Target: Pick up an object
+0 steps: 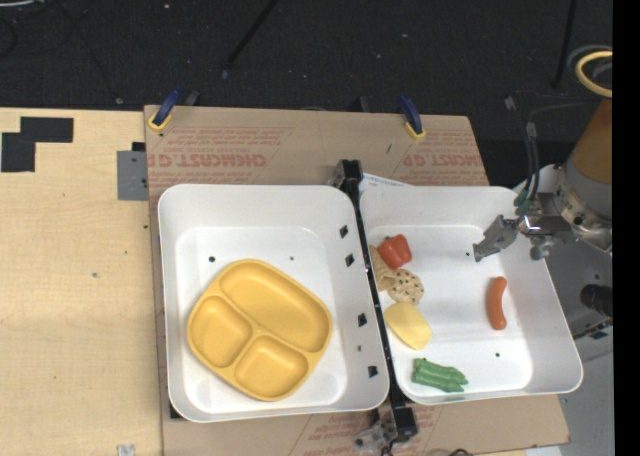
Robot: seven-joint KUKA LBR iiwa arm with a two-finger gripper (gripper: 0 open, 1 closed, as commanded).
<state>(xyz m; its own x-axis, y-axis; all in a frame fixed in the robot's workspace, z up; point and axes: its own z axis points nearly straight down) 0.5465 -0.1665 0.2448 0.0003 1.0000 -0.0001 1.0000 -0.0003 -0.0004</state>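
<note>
The right bin [540,364] holds several toy foods. A red pepper [396,249] lies near its left wall, with a speckled cookie [404,286] just below it and a pale yellow piece [408,325] under that. A green pod [438,375] sits at the front, and an orange-red sausage [497,303] lies right of centre. My gripper [515,243] hovers over the bin's upper right part, above and slightly behind the sausage. It is open, with nothing between its fingers.
The left bin [180,224] holds a yellow divided plate [260,329]. A black divider [365,284] runs between the bins. Brown cardboard [300,149], clamped at the back, lies under both. A wooden bench top [70,294] extends to the left.
</note>
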